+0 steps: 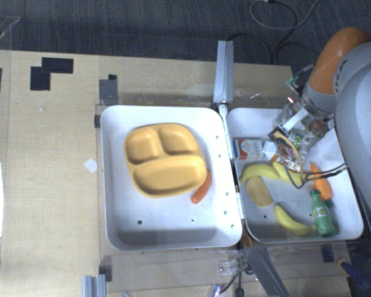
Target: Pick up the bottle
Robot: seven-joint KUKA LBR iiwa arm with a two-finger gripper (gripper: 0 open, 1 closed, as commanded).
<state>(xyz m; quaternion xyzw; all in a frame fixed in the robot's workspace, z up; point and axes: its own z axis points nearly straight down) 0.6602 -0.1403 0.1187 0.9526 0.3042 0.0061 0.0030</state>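
Bottle: green bottle (322,212) lying in right bin (352,231), near corner, beside banana (292,220).
Handling: probably light, stiff, slick; gripping across its body seems safest.
Gripper: gripper (289,146) hovering well apart; spread or pressed together, cannot tell.

the bench (49,178) looks like pale matt wood. both white bins (167,228) seem smooth plastic with a soft sheen. the yellow divided plate (164,159) is glossy plastic. the green bottle (322,213) looks like shiny clear plastic. the divider bar (223,73) is brushed metal.
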